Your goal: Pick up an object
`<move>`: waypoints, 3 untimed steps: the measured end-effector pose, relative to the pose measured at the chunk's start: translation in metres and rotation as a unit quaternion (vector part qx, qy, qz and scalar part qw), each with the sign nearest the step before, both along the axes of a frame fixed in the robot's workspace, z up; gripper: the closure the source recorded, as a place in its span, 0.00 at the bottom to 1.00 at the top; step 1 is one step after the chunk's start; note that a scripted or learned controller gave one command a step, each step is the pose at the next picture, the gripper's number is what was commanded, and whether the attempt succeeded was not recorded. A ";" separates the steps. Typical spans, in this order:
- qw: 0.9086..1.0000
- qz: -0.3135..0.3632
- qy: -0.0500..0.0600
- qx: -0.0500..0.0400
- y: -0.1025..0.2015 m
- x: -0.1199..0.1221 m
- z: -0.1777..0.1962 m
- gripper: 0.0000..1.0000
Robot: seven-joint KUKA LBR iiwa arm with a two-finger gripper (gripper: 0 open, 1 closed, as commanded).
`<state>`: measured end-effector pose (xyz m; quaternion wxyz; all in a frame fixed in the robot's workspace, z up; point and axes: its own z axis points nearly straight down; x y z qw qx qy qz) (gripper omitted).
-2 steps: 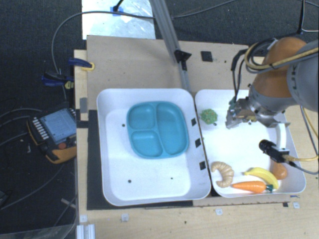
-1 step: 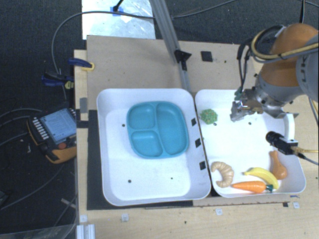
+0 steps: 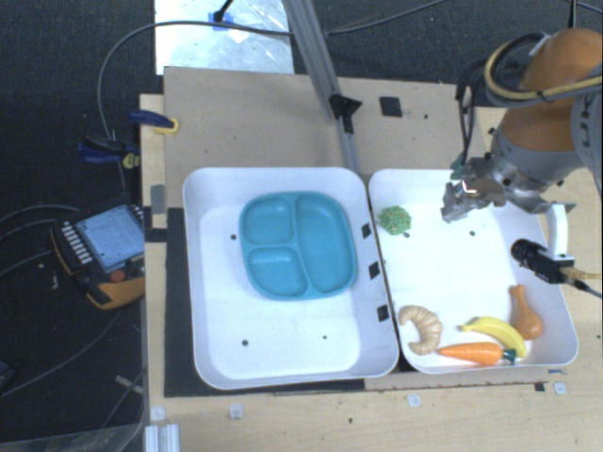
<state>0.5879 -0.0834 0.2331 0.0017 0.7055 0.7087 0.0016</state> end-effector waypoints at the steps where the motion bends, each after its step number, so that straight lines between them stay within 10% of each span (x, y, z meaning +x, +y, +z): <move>1: 1.000 0.003 0.002 0.001 0.058 0.004 -0.006 1.00; 3: 1.000 0.003 0.001 0.001 0.161 0.030 -0.021 1.00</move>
